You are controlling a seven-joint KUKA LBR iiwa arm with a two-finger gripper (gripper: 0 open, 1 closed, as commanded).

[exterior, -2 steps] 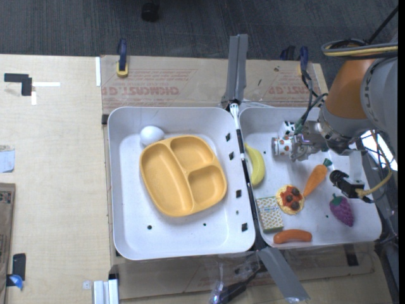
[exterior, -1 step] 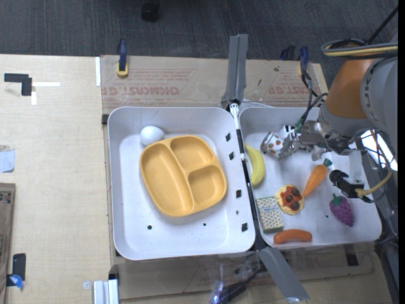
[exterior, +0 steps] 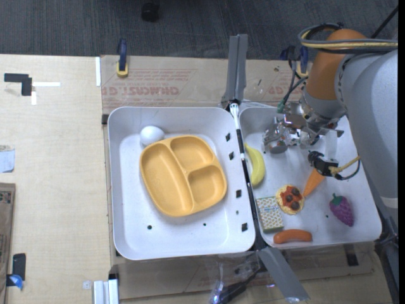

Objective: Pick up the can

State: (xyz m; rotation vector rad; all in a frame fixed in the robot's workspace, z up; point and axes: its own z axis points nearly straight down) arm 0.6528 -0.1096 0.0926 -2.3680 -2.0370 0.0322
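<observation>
Pale wooden bench top (exterior: 50, 170) carries two shallow white bins side by side, with dark carpet beyond the far edge. At the far end of the right bin (exterior: 361, 227) the gripper (exterior: 286, 135) hangs low from the grey arm (exterior: 373, 106), whose orange band (exterior: 329, 62) sits above the wrist. A silvery object at the fingertips, around (exterior: 276, 145), may be the can, though glare and the metal of the tool blur together here, so whether the pincer is spread or closed on it cannot be told.

Just beside the pincer, toward the divider, lies a yellow banana (exterior: 255, 164). Nearer the camera sit an orange carrot (exterior: 312, 181), a small round tart topped with dark berries (exterior: 291, 198), a purple grape bunch (exterior: 342, 209), a speckled sponge block (exterior: 269, 213) and a red-orange sausage (exterior: 292, 236) along the near wall.

Well apart, the left bin (exterior: 126, 233) holds a yellow divided plate (exterior: 182, 175) with a white ball (exterior: 152, 133) touching its far corner.
</observation>
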